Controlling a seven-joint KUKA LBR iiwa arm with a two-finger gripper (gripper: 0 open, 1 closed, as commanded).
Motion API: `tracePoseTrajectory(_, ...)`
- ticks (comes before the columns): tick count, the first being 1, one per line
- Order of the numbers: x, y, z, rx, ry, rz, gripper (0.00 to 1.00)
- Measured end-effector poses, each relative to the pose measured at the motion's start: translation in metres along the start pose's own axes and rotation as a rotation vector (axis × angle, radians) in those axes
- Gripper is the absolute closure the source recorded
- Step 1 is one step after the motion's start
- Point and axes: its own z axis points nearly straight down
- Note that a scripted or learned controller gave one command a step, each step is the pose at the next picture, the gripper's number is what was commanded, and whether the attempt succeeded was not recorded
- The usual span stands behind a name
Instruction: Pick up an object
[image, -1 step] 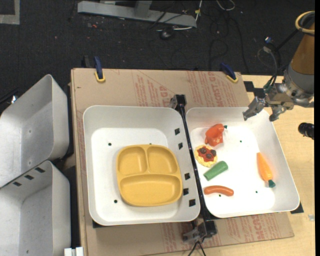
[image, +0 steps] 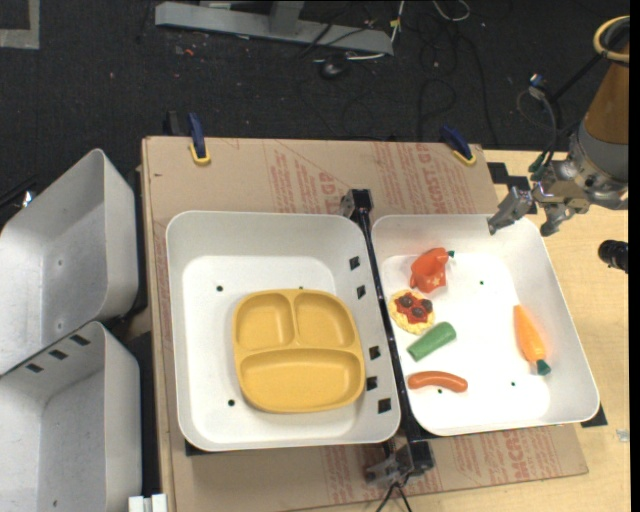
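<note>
Pincer (image: 528, 215) hangs over the far right corner of the right bin (image: 560, 400), its two fingers spread apart with nothing between them. Most of the arm (image: 612, 110) is cut off at the frame's right edge. The left bin (image: 190, 300) carries a yellow divided tray (image: 298, 350). In the right bin lie a carrot (image: 530, 338), a red pepper (image: 430, 268), a green pickle (image: 431, 341), a sausage (image: 438, 381) and a small round pizza toy (image: 412, 311), its topping hard to make out.
</note>
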Motion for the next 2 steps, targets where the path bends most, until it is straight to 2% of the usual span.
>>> tracePoseTrajectory(1, -0.004, 0.002, 0.059, 0.0, 0.0, 0.002, 0.0)
tracePoseTrajectory(2, -0.002, -0.002, 0.101, 0.002, 0.0, 0.002, 0.0)
